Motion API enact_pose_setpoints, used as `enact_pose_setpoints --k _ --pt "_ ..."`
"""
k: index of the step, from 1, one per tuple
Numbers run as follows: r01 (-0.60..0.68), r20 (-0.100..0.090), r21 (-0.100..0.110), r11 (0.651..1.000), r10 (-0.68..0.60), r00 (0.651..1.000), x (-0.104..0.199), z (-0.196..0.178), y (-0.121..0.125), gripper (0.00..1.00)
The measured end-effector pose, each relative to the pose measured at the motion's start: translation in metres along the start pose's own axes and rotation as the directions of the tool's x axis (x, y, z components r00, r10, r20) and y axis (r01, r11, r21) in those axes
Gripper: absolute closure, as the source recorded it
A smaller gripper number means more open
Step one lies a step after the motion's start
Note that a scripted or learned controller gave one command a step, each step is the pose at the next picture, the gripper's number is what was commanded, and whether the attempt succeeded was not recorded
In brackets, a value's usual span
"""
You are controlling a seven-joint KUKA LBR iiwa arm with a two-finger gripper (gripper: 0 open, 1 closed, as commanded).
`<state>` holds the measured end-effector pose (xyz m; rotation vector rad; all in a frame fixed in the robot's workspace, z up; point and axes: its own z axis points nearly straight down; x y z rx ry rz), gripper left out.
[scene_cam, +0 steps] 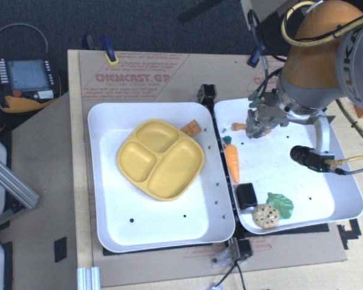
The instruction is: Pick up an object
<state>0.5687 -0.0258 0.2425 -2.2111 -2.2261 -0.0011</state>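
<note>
Hovering my gripper [258, 127] near the right bin's [345, 204] far-left corner; I'm not seeing whether anything is clamped, cannot tell. I'm worrying it closes on bare plastic: the smooth tapered carrot [232, 162] is lying along the left edge, easily rolling, and the bumpy cookie [266, 215] sits flat at the near edge.

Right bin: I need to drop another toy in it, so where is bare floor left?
Bare floor lies in the right bin's middle and far-right side, between the gripper and the green leaf. The edge beside the left bin is crowded: carrot, black block and cookie line it.
</note>
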Motion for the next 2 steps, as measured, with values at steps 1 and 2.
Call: enact_pose_setpoints --k 1,2 --pt "-0.001 0.001 0.002 1.0 0.001 1.0 0.05 0.015 -0.015 1.0" --pt "-0.002 0.001 0.002 1.0 0.002 1.0 0.093 0.02 -0.03 1.0"
